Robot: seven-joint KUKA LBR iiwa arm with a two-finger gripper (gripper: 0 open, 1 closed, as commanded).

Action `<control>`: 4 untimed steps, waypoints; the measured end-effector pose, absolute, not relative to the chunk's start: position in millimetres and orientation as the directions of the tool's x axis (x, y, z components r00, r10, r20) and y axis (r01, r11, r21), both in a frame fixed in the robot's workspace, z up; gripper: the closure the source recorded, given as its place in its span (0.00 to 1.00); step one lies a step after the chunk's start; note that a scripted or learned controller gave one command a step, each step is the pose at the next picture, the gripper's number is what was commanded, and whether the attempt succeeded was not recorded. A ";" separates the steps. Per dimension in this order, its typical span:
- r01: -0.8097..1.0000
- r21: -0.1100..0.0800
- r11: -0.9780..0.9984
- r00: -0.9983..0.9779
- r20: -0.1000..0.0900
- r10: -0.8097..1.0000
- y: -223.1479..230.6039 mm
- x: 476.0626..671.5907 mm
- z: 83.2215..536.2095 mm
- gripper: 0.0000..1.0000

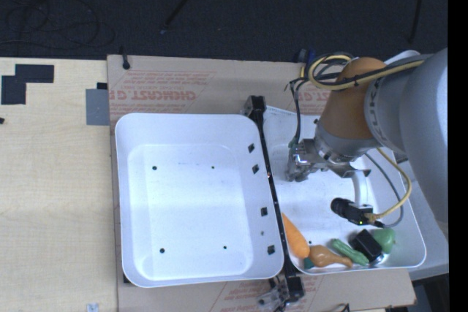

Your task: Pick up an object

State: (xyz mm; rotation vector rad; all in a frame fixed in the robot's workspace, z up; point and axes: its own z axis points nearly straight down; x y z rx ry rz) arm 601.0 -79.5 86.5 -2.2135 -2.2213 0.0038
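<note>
Here the tool (298, 170) hangs over the right bin (417, 248), its state impossible to tell.

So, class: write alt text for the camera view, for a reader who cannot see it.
A grey robot arm reaches from the right into the right white bin, where an orange carrot-like piece, green pieces and a black object lie along the near edge. The left white bin sits beside it.

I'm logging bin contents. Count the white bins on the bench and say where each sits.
2. One white bin sits left of centre on the cardboard; the other white bin lies directly to its right, under the arm, with small objects gathered along its near edge. The arm covers part of it.
</note>
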 end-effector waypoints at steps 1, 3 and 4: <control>1.000 -0.005 -0.004 0.004 0.001 1.000 -83.0 601.9 97.2 1.00; 1.000 -0.006 0.000 0.000 0.001 1.000 -22.7 571.0 196.6 1.00; 1.000 -0.003 0.007 -0.007 0.003 1.000 61.3 596.9 186.3 1.00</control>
